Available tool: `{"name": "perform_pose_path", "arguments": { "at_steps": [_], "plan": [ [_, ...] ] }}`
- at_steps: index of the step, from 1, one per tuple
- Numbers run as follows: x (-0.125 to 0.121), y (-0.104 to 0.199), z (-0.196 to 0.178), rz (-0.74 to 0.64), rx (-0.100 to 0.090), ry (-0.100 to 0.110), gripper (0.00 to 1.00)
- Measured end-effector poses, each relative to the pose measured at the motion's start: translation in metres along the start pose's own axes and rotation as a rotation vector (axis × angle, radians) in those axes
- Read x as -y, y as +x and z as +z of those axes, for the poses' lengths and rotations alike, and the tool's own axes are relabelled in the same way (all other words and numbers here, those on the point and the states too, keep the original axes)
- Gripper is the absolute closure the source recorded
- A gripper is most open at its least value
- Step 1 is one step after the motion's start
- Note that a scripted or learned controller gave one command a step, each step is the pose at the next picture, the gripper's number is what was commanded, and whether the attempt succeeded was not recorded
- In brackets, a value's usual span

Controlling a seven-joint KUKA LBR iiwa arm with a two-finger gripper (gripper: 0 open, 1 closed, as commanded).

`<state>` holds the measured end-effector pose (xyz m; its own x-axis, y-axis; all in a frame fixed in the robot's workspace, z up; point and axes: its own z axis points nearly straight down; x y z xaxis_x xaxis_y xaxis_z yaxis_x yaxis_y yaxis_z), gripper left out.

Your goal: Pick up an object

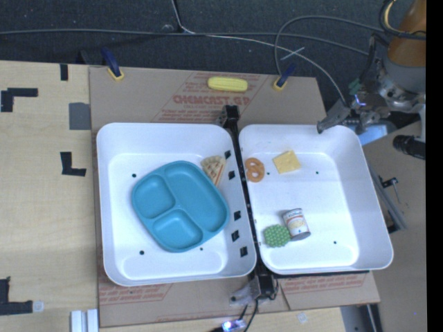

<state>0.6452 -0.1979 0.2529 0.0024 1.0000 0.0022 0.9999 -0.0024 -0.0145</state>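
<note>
Two shallow white plastic bins sit side by side on a brown cardboard sheet (pixel 208 102), touching along a black centre seam. The left bin (pixel 114 206) holds a light-blue three-compartment plastic tray (pixel 178 205), turned at an angle and filling most of the floor; bare white strips run along the bin's left wall and near edge. A tan wedge-shaped toy sandwich (pixel 215 167) lies just beside the tray's upper right corner, close to the seam.

The right bin (pixel 360 206) has far more open floor. A small orange-brown pretzel-shaped ring (pixel 254 169) lies near its left wall, and a flat yellow square piece like a cheese slice (pixel 286 162) lies just to the right of it, apart from it. Toward the near edge a small cylindrical tin with a pale label (pixel 297 223) lies on its side, touching or nearly touching a green knobbly round toy (pixel 276 236). The right half of this bin's floor is bare white.

A yellow oblong toy shaped like a corn cob (pixel 228 84) rests on the cardboard beyond both bins, between two blue-and-yellow clamps at the sheet's far edge.

The grey robot arm's gripper (pixel 339 120) hangs at the far right corner of the right bin, over its rim and well apart from every object in it. Whether its hand is released or clenched cannot be told from this angle; nothing is seen in it.
</note>
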Motion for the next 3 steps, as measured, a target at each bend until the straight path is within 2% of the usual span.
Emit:
{"name": "perform_pose_path", "arguments": {
  "at_steps": [1,2,3],
  "plan": [
    [-0.002,0.001,-0.009,-0.004,0.003,-0.013,0.0],
    [0.007,-0.002,0.047,-0.003,0.003,-0.009,0.0],
    [0.01,0.009,0.103,-0.004,0.002,-0.008,0.0]
  ]
}}
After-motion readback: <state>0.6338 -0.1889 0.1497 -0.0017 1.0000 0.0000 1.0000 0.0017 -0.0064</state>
